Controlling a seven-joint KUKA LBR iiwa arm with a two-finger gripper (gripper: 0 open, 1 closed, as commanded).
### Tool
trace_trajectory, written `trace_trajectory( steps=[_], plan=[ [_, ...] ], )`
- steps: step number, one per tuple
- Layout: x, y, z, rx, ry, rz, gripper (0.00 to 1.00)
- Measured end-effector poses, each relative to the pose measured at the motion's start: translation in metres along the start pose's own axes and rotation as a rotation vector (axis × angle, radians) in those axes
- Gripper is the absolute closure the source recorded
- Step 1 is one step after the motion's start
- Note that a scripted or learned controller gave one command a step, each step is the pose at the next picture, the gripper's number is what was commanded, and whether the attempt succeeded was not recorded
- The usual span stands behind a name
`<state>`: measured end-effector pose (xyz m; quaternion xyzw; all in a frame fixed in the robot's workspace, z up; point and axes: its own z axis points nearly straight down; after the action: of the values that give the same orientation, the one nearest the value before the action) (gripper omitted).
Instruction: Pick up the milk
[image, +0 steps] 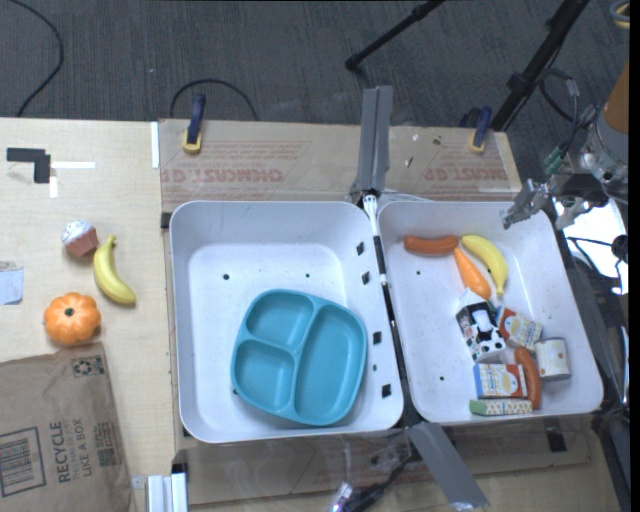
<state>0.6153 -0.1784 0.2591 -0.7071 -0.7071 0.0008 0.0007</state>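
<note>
The milk (481, 331) is a small carton with black and white cow patches. It lies on its side in the middle of the right bin (430, 370), among other toy foods. My gripper (548, 207) hangs over the bin's far right corner, well above and behind the milk. Its fingers look open, with nothing between them. The arm comes in from the right edge of the view.
Around the milk lie a carrot (472, 272), a banana (488, 259), a sausage (431, 244), a small carton (519, 328), a can (552, 359) and a juice box (497, 380). A blue divided plate (300, 356) sits in the left bin (200, 300).
</note>
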Motion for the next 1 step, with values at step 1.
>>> trace_trajectory(
  steps=[1],
  plan=[
    [-0.0005, 0.0004, -0.0088, 0.0, -0.001, -0.002, 1.0]
  ],
)
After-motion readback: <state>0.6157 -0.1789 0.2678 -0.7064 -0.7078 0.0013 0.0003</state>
